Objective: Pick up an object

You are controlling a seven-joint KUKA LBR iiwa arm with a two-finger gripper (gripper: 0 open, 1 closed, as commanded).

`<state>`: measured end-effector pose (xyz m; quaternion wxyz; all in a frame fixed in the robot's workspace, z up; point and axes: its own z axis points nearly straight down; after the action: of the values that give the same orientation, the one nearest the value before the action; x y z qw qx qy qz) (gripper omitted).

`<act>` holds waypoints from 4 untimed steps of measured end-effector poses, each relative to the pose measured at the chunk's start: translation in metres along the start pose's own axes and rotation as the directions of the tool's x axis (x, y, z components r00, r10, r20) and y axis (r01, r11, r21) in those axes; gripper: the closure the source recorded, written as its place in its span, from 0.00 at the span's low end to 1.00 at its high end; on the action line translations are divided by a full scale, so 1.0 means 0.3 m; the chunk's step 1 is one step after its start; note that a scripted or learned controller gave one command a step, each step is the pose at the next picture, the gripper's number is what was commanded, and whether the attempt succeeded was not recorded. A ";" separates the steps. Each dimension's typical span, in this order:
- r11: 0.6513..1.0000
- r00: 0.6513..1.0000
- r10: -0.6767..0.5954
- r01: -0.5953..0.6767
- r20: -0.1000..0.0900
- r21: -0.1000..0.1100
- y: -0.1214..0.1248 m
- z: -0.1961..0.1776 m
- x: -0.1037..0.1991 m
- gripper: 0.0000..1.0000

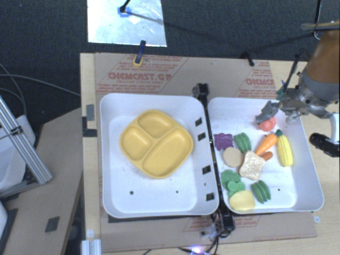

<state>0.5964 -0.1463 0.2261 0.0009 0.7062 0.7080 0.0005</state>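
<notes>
— Two bins; where's the hand [278, 108]?
— Over the right bin [303, 195], just above a round pink-red toy [267, 124], no clear long axis. Grip: cannot tell.

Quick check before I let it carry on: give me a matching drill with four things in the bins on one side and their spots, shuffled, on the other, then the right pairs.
Things:
1. yellow divided plate
2. corn cob
3. purple grapes
4. lemon

Places:
A. near front edge of the right bin
B. beside the divider, on the right bin's left side
C. middle of the left bin
D. right of the carrot, toward the right bin's outer wall

Pairs: 1-C, 2-D, 3-B, 4-A
</notes>
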 end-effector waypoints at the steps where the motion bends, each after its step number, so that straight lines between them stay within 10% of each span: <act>1: 1.000 1.000 0.004 -0.004 -0.001 0.009 0.059 0.432 -0.150 0.00; 2: 1.000 1.000 -0.002 0.002 -0.004 0.003 0.247 0.469 -0.196 0.00; 3: 1.000 1.000 -0.005 0.005 0.002 -0.005 0.247 0.430 -0.198 1.00; 4: 1.000 1.000 -0.009 0.009 -0.004 0.000 0.244 0.473 0.107 1.00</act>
<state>0.6697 -0.1142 0.0844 -0.0005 0.7030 0.7111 0.0017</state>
